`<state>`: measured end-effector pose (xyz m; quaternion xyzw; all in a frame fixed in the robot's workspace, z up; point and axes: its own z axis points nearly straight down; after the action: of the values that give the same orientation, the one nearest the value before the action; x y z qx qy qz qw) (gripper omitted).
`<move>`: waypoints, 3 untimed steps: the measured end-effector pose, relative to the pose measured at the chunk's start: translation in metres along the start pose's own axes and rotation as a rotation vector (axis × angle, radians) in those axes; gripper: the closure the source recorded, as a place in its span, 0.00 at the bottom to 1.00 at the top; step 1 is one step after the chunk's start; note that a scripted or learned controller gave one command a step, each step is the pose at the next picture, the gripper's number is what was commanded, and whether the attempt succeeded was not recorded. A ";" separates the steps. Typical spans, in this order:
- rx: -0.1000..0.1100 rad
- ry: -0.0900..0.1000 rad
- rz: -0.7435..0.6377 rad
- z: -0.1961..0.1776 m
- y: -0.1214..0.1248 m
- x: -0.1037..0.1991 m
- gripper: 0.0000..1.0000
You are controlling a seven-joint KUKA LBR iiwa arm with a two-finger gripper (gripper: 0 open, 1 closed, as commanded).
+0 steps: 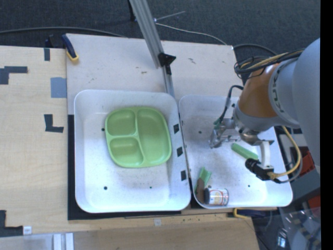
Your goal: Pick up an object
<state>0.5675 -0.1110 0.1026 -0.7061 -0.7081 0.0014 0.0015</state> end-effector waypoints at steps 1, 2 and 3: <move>-0.006 -0.001 0.002 -0.042 0.002 0.001 1.00; -0.008 -0.001 0.002 -0.095 0.003 0.001 1.00; -0.005 0.002 -0.004 -0.110 0.021 0.054 1.00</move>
<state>0.5890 -0.0572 0.2124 -0.7047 -0.7095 -0.0010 0.0001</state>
